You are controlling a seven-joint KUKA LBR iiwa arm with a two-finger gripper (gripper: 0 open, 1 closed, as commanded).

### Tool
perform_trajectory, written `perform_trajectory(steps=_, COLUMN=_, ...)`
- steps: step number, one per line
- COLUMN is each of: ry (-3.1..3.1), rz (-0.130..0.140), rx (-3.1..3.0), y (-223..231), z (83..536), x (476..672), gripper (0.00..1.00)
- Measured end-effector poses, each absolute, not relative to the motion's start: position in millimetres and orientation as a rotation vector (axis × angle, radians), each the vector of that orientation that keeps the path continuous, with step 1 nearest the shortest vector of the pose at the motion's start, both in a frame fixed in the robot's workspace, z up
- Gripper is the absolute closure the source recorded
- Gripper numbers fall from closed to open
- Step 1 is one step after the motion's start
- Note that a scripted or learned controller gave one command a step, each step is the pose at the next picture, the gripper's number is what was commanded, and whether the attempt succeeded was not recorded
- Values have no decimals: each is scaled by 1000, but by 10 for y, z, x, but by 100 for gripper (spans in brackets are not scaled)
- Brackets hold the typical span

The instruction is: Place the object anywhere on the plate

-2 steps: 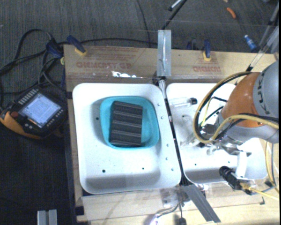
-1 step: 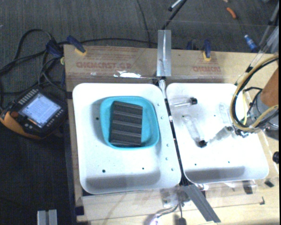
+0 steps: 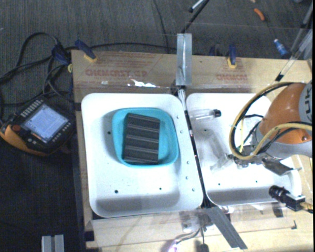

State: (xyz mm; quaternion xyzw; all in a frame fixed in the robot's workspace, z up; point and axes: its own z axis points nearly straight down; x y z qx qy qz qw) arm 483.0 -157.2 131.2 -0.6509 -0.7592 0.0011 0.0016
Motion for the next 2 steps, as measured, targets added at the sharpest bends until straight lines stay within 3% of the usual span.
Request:
perform_trajectory(steps=1, ry=-2618, rz=1, rx=-1736, y=-1908, z=2079, x=5279, gripper=0)
perform_trajectory(steps=2, ry=-2531, rz=8, rx=-1860, y=-1340, z=1204, x=4822, gripper=0)
